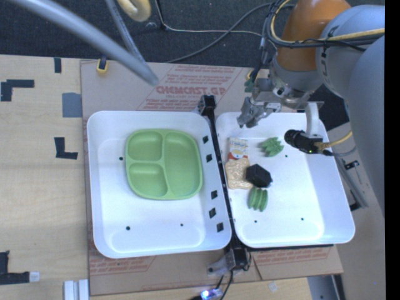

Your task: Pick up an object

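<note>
The right bin (pixel 312 224) holds several small objects: a pale snack packet (pixel 237 162), a black block (pixel 258 175), a green ridged piece (pixel 257 199) and a green leafy piece (pixel 272 145). My gripper (pixel 248 119) hangs over the bin's far left corner, just above and behind the packet. Nothing shows between its fingers, and their spread is not clear from this angle. The left bin (pixel 106 224) holds a green divided plate (pixel 164 164).
A black divider strip (pixel 215 180) runs between the two bins. The arm's grey body and orange band (pixel 312 24) loom over the right bin's far side, with cables around it. A grey pole (pixel 81 30) crosses the upper left.
</note>
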You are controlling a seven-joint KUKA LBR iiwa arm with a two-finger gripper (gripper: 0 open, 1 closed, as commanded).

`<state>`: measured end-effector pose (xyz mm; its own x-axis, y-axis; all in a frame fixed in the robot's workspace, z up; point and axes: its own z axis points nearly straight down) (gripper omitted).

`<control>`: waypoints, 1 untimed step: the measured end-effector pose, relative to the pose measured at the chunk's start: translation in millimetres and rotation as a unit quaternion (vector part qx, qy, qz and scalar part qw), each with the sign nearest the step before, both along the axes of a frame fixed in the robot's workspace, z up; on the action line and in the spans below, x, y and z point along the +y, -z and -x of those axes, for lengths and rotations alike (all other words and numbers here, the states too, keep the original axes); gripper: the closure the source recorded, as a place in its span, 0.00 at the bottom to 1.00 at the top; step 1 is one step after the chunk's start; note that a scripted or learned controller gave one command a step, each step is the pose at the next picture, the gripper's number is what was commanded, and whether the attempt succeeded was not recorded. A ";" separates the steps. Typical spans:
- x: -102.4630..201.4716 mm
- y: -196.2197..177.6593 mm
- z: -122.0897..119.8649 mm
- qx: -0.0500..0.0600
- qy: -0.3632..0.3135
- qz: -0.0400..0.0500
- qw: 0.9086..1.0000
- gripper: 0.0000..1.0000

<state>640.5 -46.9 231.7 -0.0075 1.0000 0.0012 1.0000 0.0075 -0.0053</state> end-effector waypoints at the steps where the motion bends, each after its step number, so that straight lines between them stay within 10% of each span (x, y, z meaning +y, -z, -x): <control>1: 52.1 -2.6 -9.9 0.000 0.000 0.000 1.000 1.00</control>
